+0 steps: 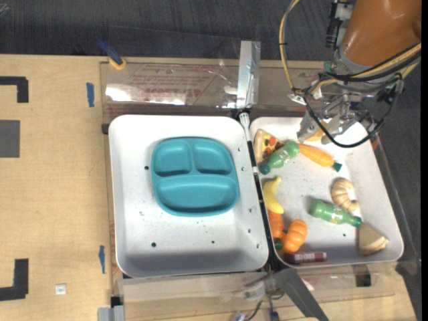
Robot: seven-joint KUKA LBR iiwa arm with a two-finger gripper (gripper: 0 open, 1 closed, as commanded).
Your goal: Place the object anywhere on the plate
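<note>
A teal divided plate (194, 176) lies in the middle of the left white bin (127, 233). The right bin (384, 199) holds several toy foods: a green bottle (279, 157), a carrot (315, 155), a pizza slice (265, 141), a banana (272, 194), a beige pastry (344, 191), a second green bottle (334, 213) and an orange pumpkin (295, 234). My gripper (334, 120) hangs over the far edge of the right bin, just above and right of the carrot. Nothing is visibly held in it.
A clear plastic sheet (180, 82) and a metal divider post (248, 72) stand behind the bins. Yellow and black cables (294, 19) loop off the wrist. A beige wedge (372, 239) and a wrapped bar (307, 256) lie at the right bin's near edge.
</note>
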